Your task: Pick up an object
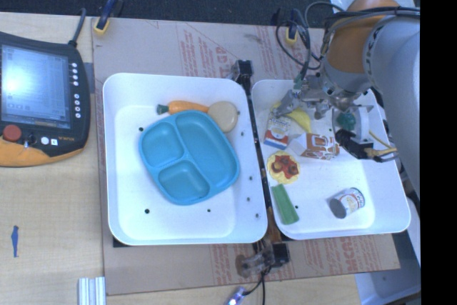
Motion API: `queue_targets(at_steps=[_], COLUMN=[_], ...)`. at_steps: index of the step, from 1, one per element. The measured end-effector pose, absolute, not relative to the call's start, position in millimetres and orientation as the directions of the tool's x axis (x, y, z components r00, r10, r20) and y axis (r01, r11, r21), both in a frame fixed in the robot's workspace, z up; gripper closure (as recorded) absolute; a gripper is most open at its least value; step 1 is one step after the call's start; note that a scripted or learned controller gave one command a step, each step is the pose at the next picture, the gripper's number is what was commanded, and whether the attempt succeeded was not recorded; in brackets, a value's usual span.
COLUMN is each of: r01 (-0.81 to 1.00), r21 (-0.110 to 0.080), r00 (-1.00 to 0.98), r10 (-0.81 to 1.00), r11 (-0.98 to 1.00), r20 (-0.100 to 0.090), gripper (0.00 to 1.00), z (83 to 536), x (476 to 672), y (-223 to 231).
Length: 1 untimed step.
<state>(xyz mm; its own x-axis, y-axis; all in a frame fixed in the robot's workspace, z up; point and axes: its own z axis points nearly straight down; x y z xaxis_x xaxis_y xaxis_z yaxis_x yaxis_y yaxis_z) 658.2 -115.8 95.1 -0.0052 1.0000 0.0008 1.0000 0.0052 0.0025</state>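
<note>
— Over the right bin [385, 221], near its far edge, what is the gripper [312, 100] doing?

— It hangs low above the clutter at that end, under the grey arm [389, 46] with its orange band. Whether it is apart or together, I cannot tell; the wrist and its cables hide that.

— What lies just beneath it?

— A yellow banana-like piece [300, 118], touching or very near the tool. Just beside it, toward the middle wall, a small white packet [277, 135] with red and blue print.

— And farther out in that bin?

— A brown-and-white snack packet [319, 146], a small round pizza toy [283, 166], a green stick [284, 203] by the near left corner, and a small can [348, 201] lying on its side near the front.

— The left bin [128, 218]?

— It holds a blue divided plate [188, 156], tilted a little, with an orange carrot [184, 108] and a beige round piece [223, 114] at its far rim.

— Beyond the bins?

— A teach pendant [41, 102] rests on the bench [50, 225], well to the left.
</note>
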Motion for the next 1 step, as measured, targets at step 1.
queue_targets(at_steps=[1], r01=[1.0], r21=[-0.001], r00=[-0.002], r10=[1.0], r11=[0.002], r20=[-0.001], gripper=[0.0], z=[109.4], x=[656.5], y=[-142.9])
